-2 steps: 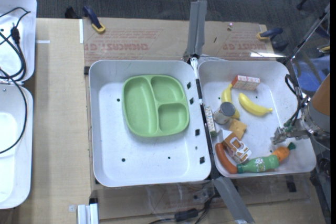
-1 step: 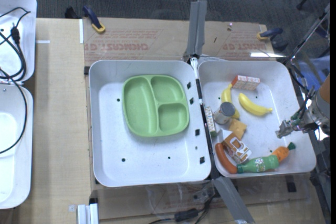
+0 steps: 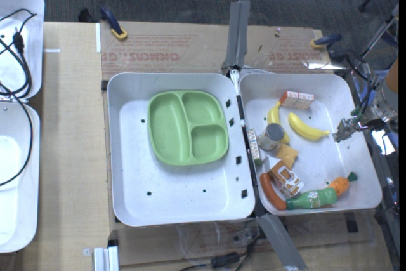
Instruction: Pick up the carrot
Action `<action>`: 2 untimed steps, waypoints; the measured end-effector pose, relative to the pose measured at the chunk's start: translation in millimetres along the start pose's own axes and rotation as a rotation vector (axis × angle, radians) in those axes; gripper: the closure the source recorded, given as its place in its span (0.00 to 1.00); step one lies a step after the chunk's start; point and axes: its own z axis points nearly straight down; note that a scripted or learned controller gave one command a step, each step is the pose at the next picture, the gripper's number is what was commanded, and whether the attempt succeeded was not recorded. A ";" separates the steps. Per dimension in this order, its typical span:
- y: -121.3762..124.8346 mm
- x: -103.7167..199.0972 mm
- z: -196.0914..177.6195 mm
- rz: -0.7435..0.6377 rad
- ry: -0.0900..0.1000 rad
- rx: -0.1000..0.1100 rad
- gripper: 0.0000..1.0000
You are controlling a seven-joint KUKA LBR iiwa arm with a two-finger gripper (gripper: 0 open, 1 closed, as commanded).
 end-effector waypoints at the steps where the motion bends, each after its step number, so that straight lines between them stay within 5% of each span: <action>1: -0.1 -0.1 0.0 0.000 0.000 0.000 0.00; 2: -46.9 -11.3 91.7 -0.055 0.008 0.003 0.00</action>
